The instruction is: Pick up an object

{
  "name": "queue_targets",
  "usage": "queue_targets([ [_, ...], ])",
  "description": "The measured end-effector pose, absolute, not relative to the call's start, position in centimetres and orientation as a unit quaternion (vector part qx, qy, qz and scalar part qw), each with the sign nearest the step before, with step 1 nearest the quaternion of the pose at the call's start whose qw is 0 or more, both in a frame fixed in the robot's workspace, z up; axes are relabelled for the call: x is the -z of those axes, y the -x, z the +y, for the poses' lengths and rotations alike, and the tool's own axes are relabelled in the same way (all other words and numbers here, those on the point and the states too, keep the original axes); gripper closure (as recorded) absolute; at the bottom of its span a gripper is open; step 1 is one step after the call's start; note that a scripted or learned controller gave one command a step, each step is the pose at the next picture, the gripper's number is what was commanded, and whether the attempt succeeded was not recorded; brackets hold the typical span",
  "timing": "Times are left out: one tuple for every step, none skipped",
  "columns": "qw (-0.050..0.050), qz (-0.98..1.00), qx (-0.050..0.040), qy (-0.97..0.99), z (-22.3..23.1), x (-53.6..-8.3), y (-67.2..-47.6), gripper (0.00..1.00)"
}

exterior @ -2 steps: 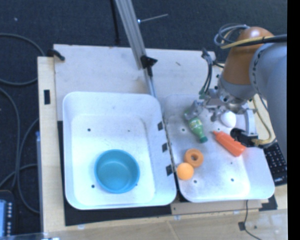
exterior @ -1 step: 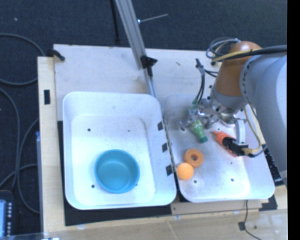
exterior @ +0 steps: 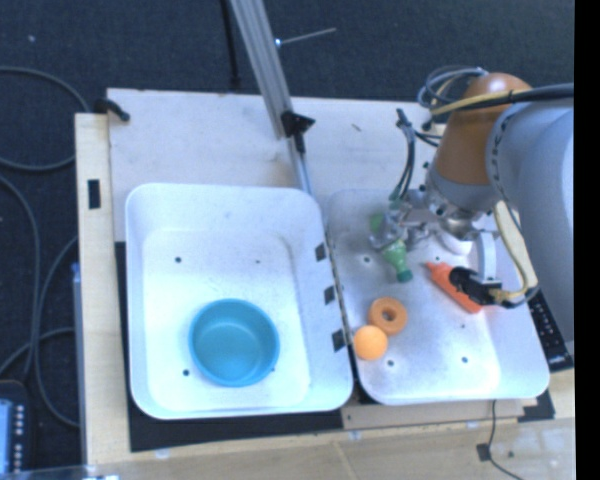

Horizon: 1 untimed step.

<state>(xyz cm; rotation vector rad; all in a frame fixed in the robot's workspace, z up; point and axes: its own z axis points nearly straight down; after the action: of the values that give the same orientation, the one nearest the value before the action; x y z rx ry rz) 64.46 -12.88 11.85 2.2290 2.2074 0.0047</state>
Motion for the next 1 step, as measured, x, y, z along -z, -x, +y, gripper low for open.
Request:
queue_targets([
  [0.002, 0.705, -0.0027, -0.709, -12.35, -17.68, -63.83, 1.00],
])
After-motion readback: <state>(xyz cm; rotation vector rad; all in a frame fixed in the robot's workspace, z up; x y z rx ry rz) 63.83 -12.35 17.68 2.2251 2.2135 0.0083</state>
